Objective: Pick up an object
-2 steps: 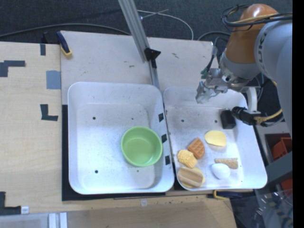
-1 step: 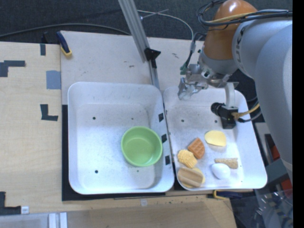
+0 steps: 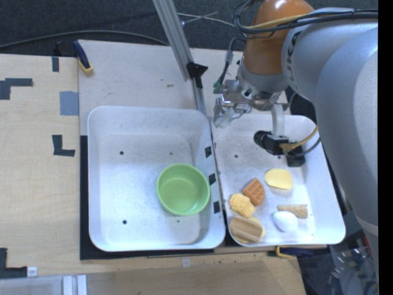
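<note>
1. Lying on a pale wooden bench point(image 3: 37, 165) with grey tape marks, dark floor behind: two white bins, left bin point(image 3: 110, 134) and right bin point(image 3: 325, 220).
2. Sitting in the left bin: one green bowl point(image 3: 182, 189).
3. Resting near-right: six food pieces, among them a waffle point(image 3: 254, 191), corn point(image 3: 241, 204), an egg point(image 3: 284, 221).
4. Hovering over the right bin's far-left corner: gripper point(image 3: 225, 117), fingers apart, holding nothing.

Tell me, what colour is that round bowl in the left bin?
Light green, seen best in the camera view: the round plastic bowl.
</note>
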